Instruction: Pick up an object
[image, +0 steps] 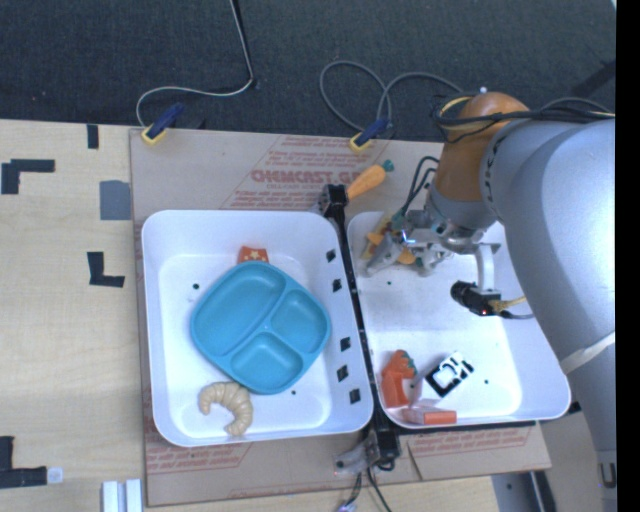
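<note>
Gripper: the two-finger gripper (400, 247) is low in the far corner of the right-hand white bin (520, 345); whether the jaws are wide or narrow cannot be told from this angle.
Object at gripper: a small yellow-orange item (383, 240) lies at the fingertips, too small and masked to identify; no grasp is evident.
Step in hand: judged to be a grasp attempt in that corner.
Advice: centre the fingers over the item, keep off the bin wall and the black divider (350, 300), close fully before lifting.
Other candidates, right bin: orange-red block (398, 378), black-and-white tile (449, 375), flat salmon-pink piece (432, 415), all near the front edge.
Left-hand white bin (160, 300): blue compartmented plastic plate (260, 326), tan croissant-shaped toy (228, 405), small red-orange piece (253, 256) behind the plate.
Outside the bins: orange carrot-like toy (364, 181) on the cardboard.
Obstructions: the corner walls and a black cable fitting (472, 296) beside the wrist crowd the approach.
</note>
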